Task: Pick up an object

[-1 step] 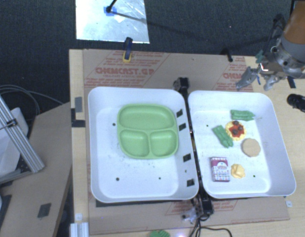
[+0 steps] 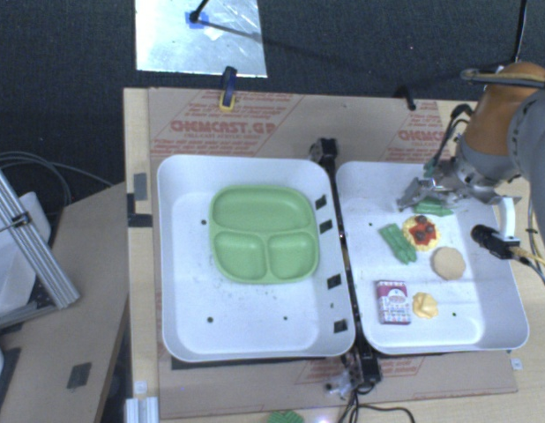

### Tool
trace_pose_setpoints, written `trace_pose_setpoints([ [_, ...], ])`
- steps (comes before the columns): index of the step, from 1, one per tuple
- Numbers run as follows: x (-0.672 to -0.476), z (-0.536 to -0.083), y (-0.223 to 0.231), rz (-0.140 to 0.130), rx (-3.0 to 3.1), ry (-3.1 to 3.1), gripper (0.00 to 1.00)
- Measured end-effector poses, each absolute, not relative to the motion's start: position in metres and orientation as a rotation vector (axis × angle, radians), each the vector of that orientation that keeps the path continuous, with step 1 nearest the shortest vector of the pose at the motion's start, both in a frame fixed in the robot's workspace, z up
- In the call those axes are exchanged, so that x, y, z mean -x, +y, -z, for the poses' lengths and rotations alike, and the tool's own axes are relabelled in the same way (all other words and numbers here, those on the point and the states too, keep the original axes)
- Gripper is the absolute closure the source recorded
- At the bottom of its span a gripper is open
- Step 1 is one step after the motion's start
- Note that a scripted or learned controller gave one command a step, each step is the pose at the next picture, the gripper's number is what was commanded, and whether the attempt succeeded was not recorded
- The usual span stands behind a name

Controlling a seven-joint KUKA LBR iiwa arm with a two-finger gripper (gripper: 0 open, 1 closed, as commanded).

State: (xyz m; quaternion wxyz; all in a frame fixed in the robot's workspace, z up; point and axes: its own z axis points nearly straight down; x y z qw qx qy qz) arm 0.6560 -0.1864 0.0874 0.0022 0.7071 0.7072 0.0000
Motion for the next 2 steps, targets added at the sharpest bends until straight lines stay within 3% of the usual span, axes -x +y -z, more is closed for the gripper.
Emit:
trace_pose_setpoints([
  [1, -0.5653, -0.0838, -0.1669, 0.004, -2.227, 2.225, 0.0],
  [2, -0.5727, -0.0846, -0.1664, -0.002, -2.218, 2.223, 0.0],
])
